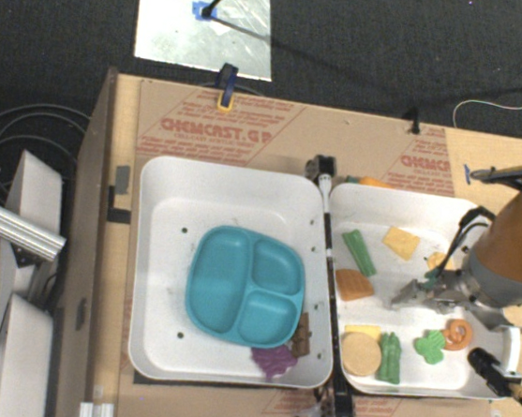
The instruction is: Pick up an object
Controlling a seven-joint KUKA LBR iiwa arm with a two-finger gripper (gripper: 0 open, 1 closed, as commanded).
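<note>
Right white plastic bin (412, 204): flat yellow wedge (400, 242), long green ridged strip (361, 252), orange slab (354, 284), round tan disc (362, 355), green pod-shaped piece (389, 356), green lobed piece (430, 346), orange ring (457, 334). Metal gripper (413, 294) low among them, nothing visibly pinched. Left white bin (235, 188): smooth teal compartment plate (246, 287), crumpled purple piece (273, 360) at its near edge.

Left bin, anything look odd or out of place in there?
The blue divided plate sits askew in the left bin, and a purple item with a brown piece is wedged against its lower right edge, near the bin's corner.
</note>
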